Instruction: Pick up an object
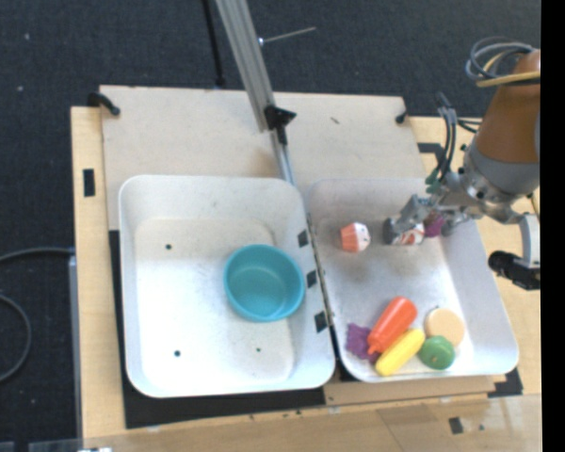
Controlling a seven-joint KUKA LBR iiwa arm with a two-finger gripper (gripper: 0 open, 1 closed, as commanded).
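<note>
My gripper (408, 228) is low over the far part of the right bin (471, 281), reaching in from the right. A small white and red item (411, 239) lies right under its tip, and a purple piece (435, 225) shows just beside it; I cannot tell whether either is held. An orange and white toy (355, 237) lies a little to the gripper's left. At the bin's near edge are an orange carrot (393, 319), a yellow piece (400, 351), a green ball (438, 351), a tan round piece (444, 325) and a purple toy (358, 339).
A blue bowl (264, 282) sits in the left bin (169, 252), close to the divide between the bins. A metal pole (250, 55) slants up from the back edge of the bins. Dark floor surrounds the bench.
</note>
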